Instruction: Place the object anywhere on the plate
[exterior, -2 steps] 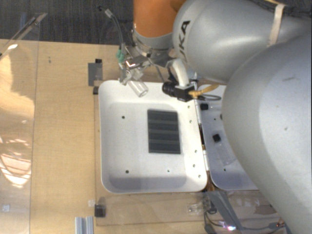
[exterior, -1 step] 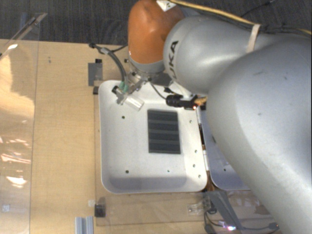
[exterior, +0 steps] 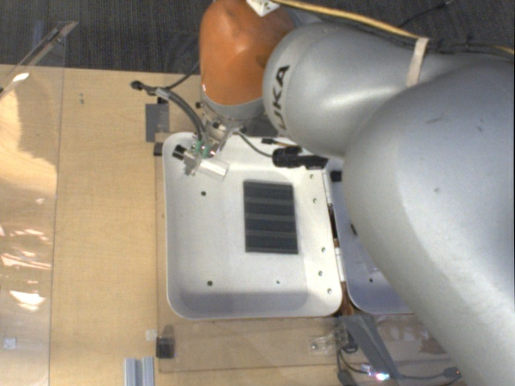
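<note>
Over the left shallow white bin's (exterior: 185,296) far left corner, you see the gripper (exterior: 195,156); its finger state is unclear. Beside it lies a dark ribbed rectangular plate (exterior: 270,216), long axis front-to-back.

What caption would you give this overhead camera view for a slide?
Grey KUKA arm reaches over the left white bin, its gripper near the far-left corner, beside a dark ribbed rectangle.
</note>
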